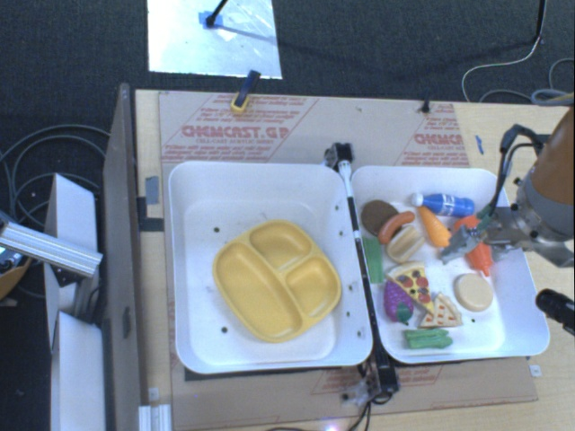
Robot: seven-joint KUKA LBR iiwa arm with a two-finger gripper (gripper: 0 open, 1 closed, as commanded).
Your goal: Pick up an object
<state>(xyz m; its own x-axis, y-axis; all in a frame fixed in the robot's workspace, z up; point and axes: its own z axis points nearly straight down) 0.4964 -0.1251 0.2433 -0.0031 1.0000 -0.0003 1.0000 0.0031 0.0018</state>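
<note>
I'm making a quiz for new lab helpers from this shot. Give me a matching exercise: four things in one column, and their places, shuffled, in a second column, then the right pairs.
Things:
1. yellow tray
2. blue bottle
3. green toy
4. round biscuit

Places:
A. near edge of the right bin
B. far end of the right bin
C. left bin
D. right bin, just below the gripper

Pairs: 1-C, 2-B, 3-A, 4-D
</note>
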